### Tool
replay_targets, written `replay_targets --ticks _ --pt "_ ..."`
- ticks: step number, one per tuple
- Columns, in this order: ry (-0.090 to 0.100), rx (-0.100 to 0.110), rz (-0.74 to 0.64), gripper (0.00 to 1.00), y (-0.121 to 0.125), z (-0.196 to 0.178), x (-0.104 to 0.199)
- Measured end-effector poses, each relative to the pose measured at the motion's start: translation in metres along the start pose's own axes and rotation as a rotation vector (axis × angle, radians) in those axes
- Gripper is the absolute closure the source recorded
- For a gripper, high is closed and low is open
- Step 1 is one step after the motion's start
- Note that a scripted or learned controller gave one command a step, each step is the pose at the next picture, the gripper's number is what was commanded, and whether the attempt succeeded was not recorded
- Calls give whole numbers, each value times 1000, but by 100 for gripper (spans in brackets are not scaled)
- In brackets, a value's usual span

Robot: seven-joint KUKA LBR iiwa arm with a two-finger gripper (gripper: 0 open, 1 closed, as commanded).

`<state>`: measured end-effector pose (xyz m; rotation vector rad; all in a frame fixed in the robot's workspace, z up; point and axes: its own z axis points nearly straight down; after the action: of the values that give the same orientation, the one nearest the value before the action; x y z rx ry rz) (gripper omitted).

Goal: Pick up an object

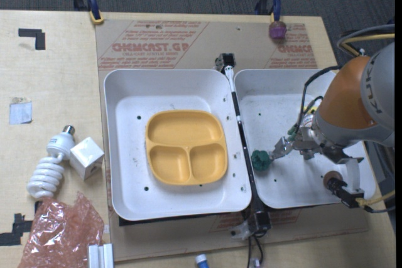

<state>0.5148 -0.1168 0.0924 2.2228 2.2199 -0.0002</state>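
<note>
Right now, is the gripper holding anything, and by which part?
It cannot be told. The gripper is in the right bin, its tip right beside the green object, but the view doesn't show the object between its fingers.

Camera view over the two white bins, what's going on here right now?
A grey and orange robot arm reaches into the right bin, its claw low beside a small green object at the bin's left wall. Nothing is lifted yet. The left bin holds a yellow divided tray.
</note>
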Motion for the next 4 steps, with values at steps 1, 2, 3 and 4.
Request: replay_targets --ticks 1,2,3,4 --pt "-1 -2 0 100 1 -10 -1" --pt "-1 -1 -3 100 56 -21 16" --pt "-1 0 -3 0 56 -21 16" --pt "0 0 0 0 -14 0 16"
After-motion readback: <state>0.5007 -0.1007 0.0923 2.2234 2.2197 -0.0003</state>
